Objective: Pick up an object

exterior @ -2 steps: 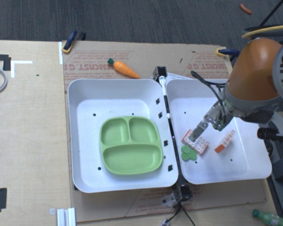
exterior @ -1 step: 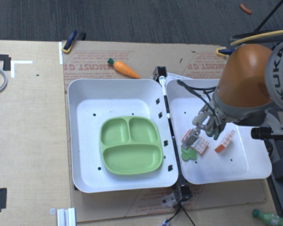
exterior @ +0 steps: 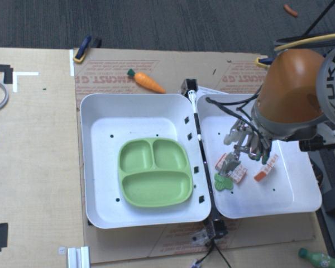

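Note:
In the right bin lie a few small objects. A red and white packet sits near the bin's left side, with a small green toy just in front of it. An orange and white packet lies a little to the right. My gripper hangs low over the bin's left half, right above the red and white packet and the green toy. The wrist and cables hide where its tip meets them. Nothing is visibly lifted.
The left bin holds a green divided plate. A toy carrot lies on the cardboard behind the bins. A clip joins the bins at the back and another at the front.

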`<state>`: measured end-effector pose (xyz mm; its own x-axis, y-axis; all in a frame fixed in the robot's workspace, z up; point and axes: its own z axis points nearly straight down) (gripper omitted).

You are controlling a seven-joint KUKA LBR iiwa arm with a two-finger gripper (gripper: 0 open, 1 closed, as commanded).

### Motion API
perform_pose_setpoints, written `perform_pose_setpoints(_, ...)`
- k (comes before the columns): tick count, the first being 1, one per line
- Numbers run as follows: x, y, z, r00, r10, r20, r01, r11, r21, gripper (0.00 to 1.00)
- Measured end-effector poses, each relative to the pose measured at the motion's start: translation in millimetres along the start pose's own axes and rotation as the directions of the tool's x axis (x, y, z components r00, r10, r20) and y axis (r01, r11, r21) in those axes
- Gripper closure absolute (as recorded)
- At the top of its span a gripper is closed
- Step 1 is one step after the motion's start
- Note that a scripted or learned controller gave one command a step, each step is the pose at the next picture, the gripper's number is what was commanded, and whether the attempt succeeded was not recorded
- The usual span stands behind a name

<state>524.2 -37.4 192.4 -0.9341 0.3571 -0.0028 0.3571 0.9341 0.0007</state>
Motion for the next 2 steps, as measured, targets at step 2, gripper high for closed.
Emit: perform_pose_setpoints(2,-58.3,-44.0,99.7,0.959,-0.283,0.001,0.283,0.959,-0.001,0.0)
